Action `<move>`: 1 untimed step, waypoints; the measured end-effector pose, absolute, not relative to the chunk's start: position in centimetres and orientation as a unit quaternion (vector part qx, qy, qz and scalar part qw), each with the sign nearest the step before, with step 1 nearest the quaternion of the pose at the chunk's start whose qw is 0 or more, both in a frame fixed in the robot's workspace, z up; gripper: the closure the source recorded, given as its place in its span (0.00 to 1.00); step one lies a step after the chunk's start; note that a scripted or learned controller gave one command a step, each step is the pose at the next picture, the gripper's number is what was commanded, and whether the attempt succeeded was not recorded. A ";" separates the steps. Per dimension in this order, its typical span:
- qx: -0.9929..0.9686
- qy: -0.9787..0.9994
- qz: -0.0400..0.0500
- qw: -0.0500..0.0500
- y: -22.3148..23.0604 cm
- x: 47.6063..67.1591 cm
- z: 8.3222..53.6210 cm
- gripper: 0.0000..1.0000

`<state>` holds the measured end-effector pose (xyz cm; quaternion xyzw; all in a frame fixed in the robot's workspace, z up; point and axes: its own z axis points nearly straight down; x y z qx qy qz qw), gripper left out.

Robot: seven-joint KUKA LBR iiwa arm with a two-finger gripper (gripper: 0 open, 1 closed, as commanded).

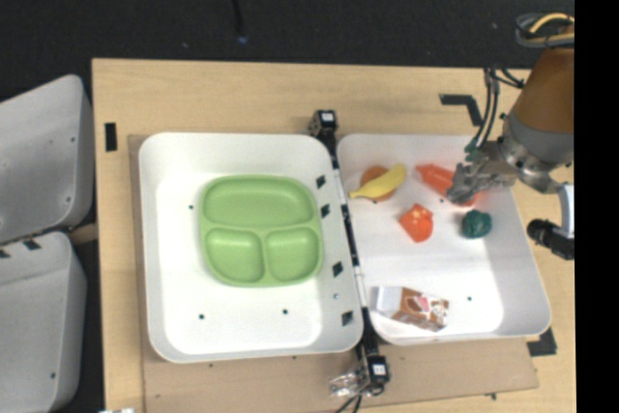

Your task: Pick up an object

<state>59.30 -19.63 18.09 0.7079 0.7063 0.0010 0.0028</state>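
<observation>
You see the wooden desk [242,97] carrying two shallow white bins side by side. The left bin [174,305] holds a light green divided plate [260,229] with one long compartment at the far side and two smaller ones at the near side; it lies flat near the bin's middle.

The right bin [503,300] holds the loose objects. A yellow toy banana [380,186] lies near the far left corner, touching an orange piece [371,175] partly hidden behind it. A red-orange carrot-like piece [435,176] lies to the right of the banana, reaching toward the gripper. An orange-red pepper-shaped toy [417,223] sits near the bin's middle, apart from the others. A dark green round toy [476,224] rests to its right, just below the gripper. A clear packet with brown and white print [414,307] lies flat near the front left corner.

The arm [544,102] reaches in from your right, and its gripper [468,185] is low over the far right part of the right bin, just beside the right end of the carrot-like piece. You cannot tell from this view how the gripper is set or whether it is grasping anything.
</observation>
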 end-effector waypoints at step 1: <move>0.706 0.708 0.002 0.003 -18.8 59.3 23.0 1.00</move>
